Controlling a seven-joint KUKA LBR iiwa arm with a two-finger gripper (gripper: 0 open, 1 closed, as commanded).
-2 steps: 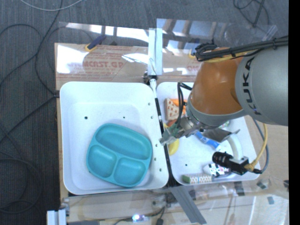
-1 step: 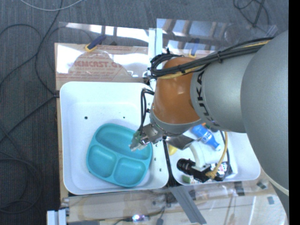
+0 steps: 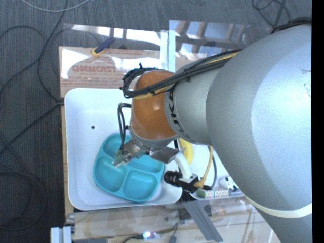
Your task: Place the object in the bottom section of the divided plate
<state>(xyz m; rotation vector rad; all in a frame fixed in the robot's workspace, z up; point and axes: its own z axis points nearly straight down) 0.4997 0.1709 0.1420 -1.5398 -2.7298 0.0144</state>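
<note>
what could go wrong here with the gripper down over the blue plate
1. The gripper sits low over the divided plate, close to a divider ridge; it may knock or shift the plate.
2. The plate lies near the front wall of the white bin, so a push could wedge it there.

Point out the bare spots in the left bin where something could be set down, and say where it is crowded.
Bare floor of the left bin lies between its back wall and the blue divided plate. A thin strip runs along the left wall. It is crowded on the right, where the arm and gripper hang over the plate's top.
</note>
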